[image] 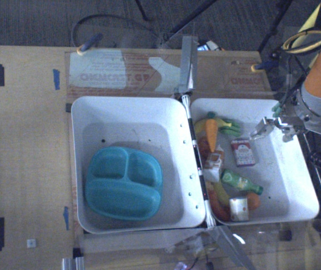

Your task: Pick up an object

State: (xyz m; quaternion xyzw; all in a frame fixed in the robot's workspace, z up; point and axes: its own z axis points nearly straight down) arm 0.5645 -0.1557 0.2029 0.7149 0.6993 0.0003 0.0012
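I'm hovering the gripper high over the right bin's far corner, staying clear of the clutter while I choose. Its jaws are standing apart with nothing between them. The red carton is lying nearest, just below and to the left of the jaws, flat with bare floor around it; I judge it the easiest pick. The carrot is lying further left, crowded.

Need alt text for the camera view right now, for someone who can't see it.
The gripper hangs over the right bin's upper right part, holding nothing, above and right of a small red box. Toy foods, including a carrot and a green bottle, crowd that bin's left side. The left bin holds a teal divided plate.
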